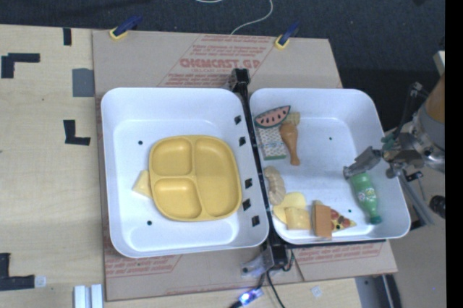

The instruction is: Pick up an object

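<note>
pizza slice (329,219) near green bottle (365,195)

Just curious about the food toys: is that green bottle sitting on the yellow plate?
No. The green bottle lies in the right bin, while the yellow plate is in the left bin.

A green bottle (366,197) with a pale label lies on its side at the right of the frame, low in the right bin (318,100), cap pointing toward the lower right corner, close to the bin's right wall.
</note>
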You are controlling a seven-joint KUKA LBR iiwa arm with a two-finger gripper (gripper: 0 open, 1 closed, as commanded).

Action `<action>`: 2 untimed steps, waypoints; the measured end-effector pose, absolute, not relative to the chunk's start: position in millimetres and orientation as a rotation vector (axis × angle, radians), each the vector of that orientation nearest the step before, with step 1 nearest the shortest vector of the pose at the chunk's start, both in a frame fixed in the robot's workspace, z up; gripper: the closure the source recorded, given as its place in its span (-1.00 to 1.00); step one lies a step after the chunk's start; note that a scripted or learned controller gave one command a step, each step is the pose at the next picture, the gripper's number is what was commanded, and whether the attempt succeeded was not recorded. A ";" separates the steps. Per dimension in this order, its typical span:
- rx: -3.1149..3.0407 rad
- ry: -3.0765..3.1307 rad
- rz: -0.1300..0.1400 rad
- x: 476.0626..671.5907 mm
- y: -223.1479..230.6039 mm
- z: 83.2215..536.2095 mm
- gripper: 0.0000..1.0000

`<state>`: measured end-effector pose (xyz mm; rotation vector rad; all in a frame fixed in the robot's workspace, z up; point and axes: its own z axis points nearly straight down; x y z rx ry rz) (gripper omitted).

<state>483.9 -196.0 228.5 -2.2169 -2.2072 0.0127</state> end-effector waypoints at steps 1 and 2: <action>-2.219 -2.221 0.002 486.7 -195.3 235.7 -1.00; -2.219 -2.220 0.003 493.5 -196.6 176.1 -1.00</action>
